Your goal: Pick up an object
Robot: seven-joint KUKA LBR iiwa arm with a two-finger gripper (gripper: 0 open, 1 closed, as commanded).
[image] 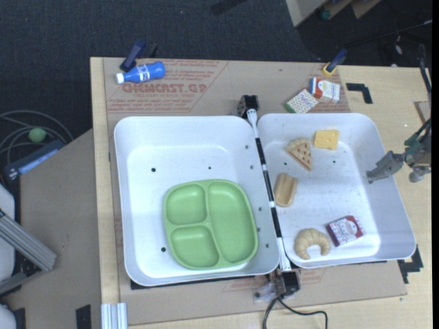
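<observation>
The right bin (384,249) holds a yellow cheese block (326,139), a tan triangular toast slice (300,153), a small bread roll (285,189), a croissant (312,242) and a red packet (344,230). My gripper (399,173) hangs over the right rim of that bin, well to the right of the toast and above the red packet in the view. Its fingers look spread, open, with nothing between them. It touches none of the objects.
A green three-part plate (209,223) lies in the left bin (137,142). On the bench behind the bins lie a blue bottle (140,72), small cartons (312,96) and a blue clip (335,62). Clamps sit on the seam between the bins.
</observation>
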